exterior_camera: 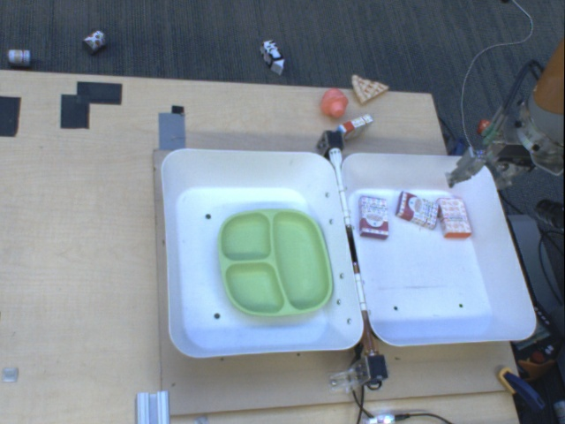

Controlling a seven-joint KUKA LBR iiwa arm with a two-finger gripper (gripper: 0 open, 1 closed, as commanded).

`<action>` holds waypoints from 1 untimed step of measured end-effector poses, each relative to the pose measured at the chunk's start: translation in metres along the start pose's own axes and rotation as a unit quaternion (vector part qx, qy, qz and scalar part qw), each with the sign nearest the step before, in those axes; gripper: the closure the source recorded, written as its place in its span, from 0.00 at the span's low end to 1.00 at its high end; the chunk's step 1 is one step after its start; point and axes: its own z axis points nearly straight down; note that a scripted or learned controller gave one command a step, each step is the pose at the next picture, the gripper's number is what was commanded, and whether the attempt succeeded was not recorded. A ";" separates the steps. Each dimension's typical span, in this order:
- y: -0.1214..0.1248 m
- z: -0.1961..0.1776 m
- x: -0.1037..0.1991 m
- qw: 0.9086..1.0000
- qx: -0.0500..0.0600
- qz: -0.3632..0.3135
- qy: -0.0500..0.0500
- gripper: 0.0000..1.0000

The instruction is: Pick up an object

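Approach step, nothing picked yet. Gripper [466, 168] hangs over the right bin's [441, 307] top-right corner. Can't tell the jaw state, too small and blurred. Three cartons lie in a row in that bin's upper part: orange one [454, 216] nearest, just down-left of the gripper, then middle [417, 209] and left [373, 216]. Next move, I'd guess: shift over the orange carton, descend, close.

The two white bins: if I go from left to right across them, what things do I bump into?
Green divided plate → dark red box → red-and-white box → orange box → gripper at the right bin's far corner.
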 end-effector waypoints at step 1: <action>0.003 0.126 -0.018 1.000 -0.001 0.001 -0.001 0.00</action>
